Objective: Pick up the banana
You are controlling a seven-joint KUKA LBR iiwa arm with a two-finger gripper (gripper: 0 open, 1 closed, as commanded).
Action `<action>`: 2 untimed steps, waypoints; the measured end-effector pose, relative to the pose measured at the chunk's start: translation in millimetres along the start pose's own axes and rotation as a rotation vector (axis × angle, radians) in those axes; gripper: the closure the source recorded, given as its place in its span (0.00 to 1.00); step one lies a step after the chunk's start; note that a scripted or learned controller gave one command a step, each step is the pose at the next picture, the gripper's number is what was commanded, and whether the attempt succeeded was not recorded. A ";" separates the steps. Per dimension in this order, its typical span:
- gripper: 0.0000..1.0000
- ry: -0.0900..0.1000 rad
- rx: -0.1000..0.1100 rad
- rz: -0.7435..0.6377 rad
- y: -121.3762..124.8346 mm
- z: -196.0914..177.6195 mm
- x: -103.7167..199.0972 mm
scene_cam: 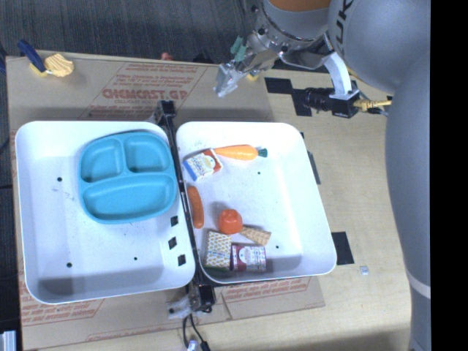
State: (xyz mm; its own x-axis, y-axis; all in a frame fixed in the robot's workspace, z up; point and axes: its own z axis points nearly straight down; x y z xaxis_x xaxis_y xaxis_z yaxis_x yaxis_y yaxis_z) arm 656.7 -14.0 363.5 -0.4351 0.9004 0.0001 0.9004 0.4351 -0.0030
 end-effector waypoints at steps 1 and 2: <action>1.00 -0.001 0.000 -0.006 0.7 -10.4 0.7; 1.00 -0.001 0.000 -0.012 1.5 -20.8 1.4</action>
State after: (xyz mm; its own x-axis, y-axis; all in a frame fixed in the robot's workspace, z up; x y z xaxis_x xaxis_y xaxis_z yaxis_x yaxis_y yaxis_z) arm 657.5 -12.1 384.3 -0.4454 0.8953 -0.0014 0.8953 0.4454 -0.0030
